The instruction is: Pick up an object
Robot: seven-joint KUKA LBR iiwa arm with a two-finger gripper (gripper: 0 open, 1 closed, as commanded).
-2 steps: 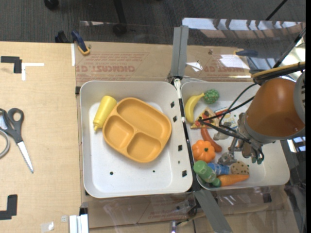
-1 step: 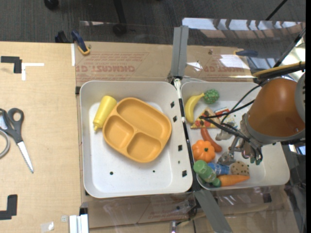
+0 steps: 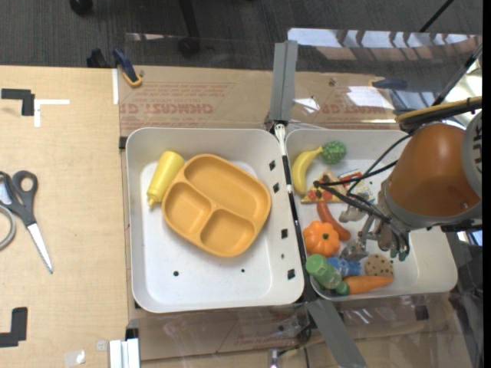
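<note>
Left of frame: tabletop (image 3: 61, 228) with scissors (image 3: 27, 213). Left bin (image 3: 146, 282) holds yellow tray (image 3: 217, 204), much bare floor. Right bin (image 3: 437, 274), centre-right, crowded: banana (image 3: 304, 167), pumpkin (image 3: 321, 238), carrot (image 3: 368, 284) (toys, judged light, stiff, slick). Carrot lies apart near the lower wall; grip mid-shaft. Tool (image 3: 377, 234) hangs over the pile; grip state cannot be told.

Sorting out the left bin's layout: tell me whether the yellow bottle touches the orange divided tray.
Touching. The camera view shows the yellow bottle lying against the upper-left edge of the orange divided tray, with no white bin floor between them.
</note>
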